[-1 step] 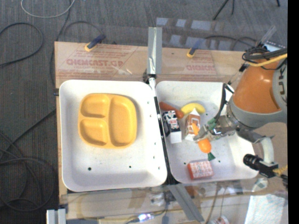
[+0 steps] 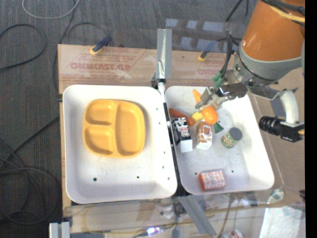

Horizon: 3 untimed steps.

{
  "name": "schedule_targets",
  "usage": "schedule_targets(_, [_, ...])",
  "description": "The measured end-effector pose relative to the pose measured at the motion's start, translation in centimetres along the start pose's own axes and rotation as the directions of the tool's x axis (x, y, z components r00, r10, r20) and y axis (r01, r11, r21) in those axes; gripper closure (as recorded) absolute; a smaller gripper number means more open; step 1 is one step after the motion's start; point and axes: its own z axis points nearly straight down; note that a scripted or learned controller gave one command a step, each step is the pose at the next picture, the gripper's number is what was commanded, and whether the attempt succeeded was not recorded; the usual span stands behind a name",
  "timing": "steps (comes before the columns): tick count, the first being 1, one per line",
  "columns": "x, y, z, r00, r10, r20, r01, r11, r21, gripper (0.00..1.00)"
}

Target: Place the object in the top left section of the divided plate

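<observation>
The yellow divided plate (image 2: pixel 115 127) lies in the left bin (image 2: pixel 79 182); its top left section (image 2: pixel 99 111) holds nothing. My gripper (image 2: pixel 208 102) hangs over the upper middle of the right bin (image 2: pixel 252 172). Directly below its tip is a round orange fruit (image 2: pixel 210 115), and I cannot make out whether the two touch. A small yellow piece (image 2: pixel 197 116) lies just left of the fruit, and an orange carrot-like piece (image 2: pixel 177 114) lies further left near the bin wall.
The right bin also holds two small cartons (image 2: pixel 203 136) (image 2: pixel 183 132), a green can (image 2: pixel 230 138) with a dark lid, a red box (image 2: pixel 212 180) near the front, and an orange bit (image 2: pixel 197 93) at the back. The arm's orange body (image 2: pixel 275 24) looms over the right bin's far corner.
</observation>
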Motion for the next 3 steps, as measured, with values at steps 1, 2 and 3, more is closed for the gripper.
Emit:
schedule_targets(1, [8.1,-0.8,6.3,0.99,0.139,-0.001,-0.139,0.99,0.003,1.0])
schedule_targets(2, [14.5,2.8,14.0,0.987,0.161,-0.002,-0.161,0.987,0.004,1.0])
schedule_targets(3, [13.1,10.1,12.8,0.998,0.062,0.001,-0.062,0.998,0.001,1.0])
